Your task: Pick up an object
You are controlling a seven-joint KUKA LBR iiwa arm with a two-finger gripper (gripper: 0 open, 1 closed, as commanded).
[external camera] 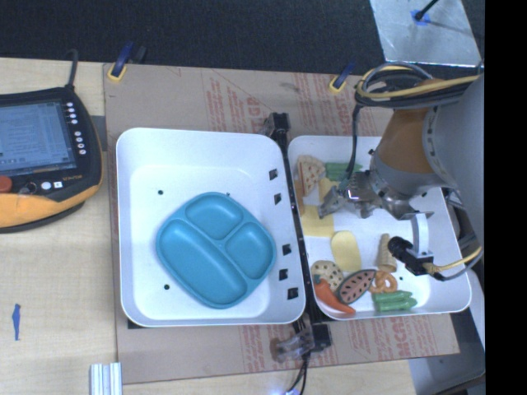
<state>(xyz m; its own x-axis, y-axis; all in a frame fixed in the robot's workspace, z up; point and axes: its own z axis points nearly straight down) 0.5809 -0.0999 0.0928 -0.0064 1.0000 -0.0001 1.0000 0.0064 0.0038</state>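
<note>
Gripper (342, 197) positioned low over right bin (440, 303), near its left wall; finger state indeterminate; blue tray (216, 248) centred in left bin (140, 151).

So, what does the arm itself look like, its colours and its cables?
The arm is grey, rounded and thick, with an orange band above the wrist. Black and yellow cables loop over its top, and another black and yellow cable curves below, ending at a black connector. The gripper is metallic grey with dark parts.
</note>
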